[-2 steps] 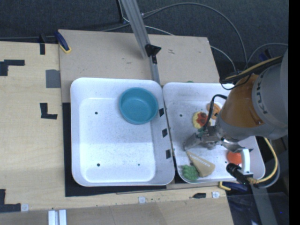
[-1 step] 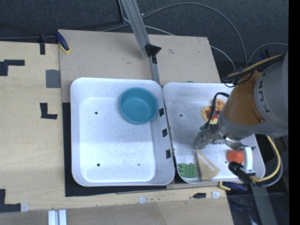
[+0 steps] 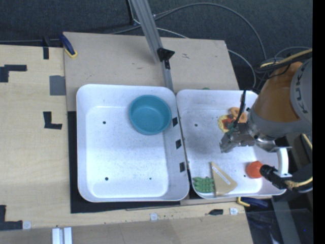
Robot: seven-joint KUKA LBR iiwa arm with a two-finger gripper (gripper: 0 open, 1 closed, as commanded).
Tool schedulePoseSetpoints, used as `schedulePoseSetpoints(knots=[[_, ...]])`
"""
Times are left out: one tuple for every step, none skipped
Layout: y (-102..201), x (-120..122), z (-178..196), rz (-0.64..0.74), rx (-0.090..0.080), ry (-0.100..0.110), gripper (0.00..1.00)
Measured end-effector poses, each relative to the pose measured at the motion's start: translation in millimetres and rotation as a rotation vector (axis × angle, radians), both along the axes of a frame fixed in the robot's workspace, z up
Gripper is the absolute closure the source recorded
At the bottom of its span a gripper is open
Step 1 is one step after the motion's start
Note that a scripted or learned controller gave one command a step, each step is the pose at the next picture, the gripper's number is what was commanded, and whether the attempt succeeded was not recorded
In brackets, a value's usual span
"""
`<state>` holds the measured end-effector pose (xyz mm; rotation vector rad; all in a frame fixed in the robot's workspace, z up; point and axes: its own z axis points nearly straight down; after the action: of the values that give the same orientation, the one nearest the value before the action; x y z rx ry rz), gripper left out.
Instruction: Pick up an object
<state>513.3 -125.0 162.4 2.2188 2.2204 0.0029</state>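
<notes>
camera view: yellow-red object (image 3: 229, 119) half hidden behind tool (image 3: 228, 141)

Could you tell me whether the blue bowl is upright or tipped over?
Upright: the blue bowl shows its round open rim and inside, sitting in the left bin.

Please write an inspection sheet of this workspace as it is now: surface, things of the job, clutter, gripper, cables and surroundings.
Surface: tan bench bearing a left white bin and a right white bin, side by side.
Job's things: blue bowl in the left bin; in the right bin a yellow-orange object, an orange-red object, a tan wedge and a green object.
Clutter: nothing seen.
Gripper: gripper low over the right bin, beside the yellow-orange object; a grasp cannot be judged.
Cables: grey cables on the dark floor behind the bench.
Surroundings: slanted metal bar; black tape marks on the bench.
</notes>
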Motion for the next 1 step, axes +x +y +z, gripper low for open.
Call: schedulePoseSetpoints(knots=[[-6.0,-3.8,44.6,-0.001,0.0,0.0,1.0]])
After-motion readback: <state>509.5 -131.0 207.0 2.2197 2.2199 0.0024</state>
